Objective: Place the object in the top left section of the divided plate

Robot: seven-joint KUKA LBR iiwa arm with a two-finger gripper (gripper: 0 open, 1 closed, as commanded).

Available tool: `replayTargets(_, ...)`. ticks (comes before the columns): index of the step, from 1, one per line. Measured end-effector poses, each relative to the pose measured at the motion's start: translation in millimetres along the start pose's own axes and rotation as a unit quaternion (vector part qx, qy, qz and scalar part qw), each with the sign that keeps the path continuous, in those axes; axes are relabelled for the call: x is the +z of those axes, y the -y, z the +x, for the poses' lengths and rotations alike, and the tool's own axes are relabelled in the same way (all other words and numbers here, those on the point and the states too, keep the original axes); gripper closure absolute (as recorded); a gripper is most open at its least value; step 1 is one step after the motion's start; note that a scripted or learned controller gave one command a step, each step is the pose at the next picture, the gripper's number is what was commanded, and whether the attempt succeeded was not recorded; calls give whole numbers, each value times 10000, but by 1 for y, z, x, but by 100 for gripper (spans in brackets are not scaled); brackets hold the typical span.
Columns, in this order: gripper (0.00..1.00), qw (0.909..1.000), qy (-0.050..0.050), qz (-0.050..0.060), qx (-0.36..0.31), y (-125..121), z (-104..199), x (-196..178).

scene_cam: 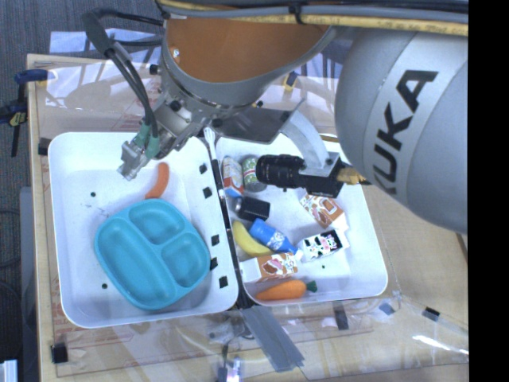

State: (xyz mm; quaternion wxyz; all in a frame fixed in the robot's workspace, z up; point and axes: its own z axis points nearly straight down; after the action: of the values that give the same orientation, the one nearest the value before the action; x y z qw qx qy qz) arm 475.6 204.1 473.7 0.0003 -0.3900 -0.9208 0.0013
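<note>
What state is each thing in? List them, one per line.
gripper: over the left bin, fingers unclear.
orange sausage: lying in the left bin, beside the plate.
divided plate: flat, all sections empty.
carrot: lying in the right bin.
banana: lying among clutter.

Two shallow white bins sit side by side on the worktop [413, 325]. In the left bin [67, 213] lies a turquoise divided plate [153, 253] with three sections, and just above its upper edge an orange sausage-shaped object [159, 181] rests tilted on the bin floor — beside the plate, not in it. The hand [134, 162] hangs over the left bin's upper part, close to the left of that orange piece. The right bin [366, 253] holds a jumble: a carrot [280, 290] near the front, a banana [248, 241], a blue bottle [268, 235], small printed cartons [324, 245] and cans [242, 172]. The grey arm [406, 94] with its orange band [238, 38] covers the top.
</note>
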Motion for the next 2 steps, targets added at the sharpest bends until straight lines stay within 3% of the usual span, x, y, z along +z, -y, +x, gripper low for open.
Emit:
replayTargets(1,0,10000,1,2,1,0,0,0)
replayTargets(2,100,10000,1,5,-41,-1,1,-10)
